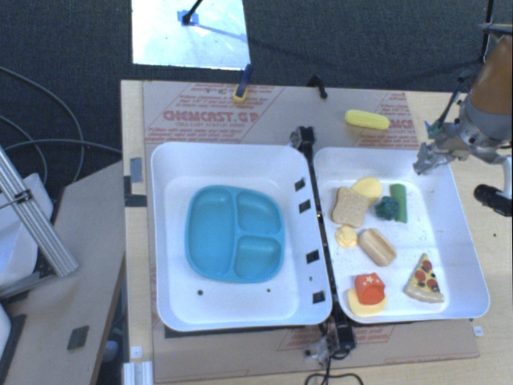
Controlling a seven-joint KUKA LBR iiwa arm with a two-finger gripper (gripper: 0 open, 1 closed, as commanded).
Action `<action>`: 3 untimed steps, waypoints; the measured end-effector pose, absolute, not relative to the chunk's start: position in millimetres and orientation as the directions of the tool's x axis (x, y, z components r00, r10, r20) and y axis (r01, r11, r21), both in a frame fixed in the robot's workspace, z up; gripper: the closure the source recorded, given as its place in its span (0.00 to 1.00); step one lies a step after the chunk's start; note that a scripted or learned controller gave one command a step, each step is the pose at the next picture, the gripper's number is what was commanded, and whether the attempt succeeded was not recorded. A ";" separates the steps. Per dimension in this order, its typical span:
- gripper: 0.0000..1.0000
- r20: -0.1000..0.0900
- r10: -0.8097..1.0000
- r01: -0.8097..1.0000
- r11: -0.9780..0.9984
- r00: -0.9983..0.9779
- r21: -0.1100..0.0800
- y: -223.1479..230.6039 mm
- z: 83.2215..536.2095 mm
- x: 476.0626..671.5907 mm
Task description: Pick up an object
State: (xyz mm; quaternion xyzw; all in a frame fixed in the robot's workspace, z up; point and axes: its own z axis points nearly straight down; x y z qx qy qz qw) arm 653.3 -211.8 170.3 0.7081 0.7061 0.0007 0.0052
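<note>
The right bin point(457, 215) holds several toy foods: a bread slice point(349, 206), a yellow piece point(368, 188), green broccoli point(389, 207) beside a green stick point(398, 201), a small yellow bit point(345, 236), a hot dog point(377, 246), a pizza slice point(424, 280) and a red item on a yellow base point(368, 293). My gripper point(427, 159) hangs over the bin's far right corner, apart from all the foods, with nothing visible between its fingers.
The left bin point(172, 175) holds a blue divided plate point(235, 233). A yellow banana-like toy point(367, 119) lies on the cardboard behind the right bin. A small yellow and blue object point(241, 89) rests near the reflective sheet point(189, 22) at the back.
</note>
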 end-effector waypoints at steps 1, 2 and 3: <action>1.00 0.001 1.000 1.000 -0.002 0.002 -0.003 -185.4 187.6 545.0; 1.00 -0.001 1.000 1.000 0.009 -0.009 0.008 -149.3 221.8 590.4; 1.00 0.001 1.000 1.000 0.013 -0.013 0.011 -76.6 265.6 648.1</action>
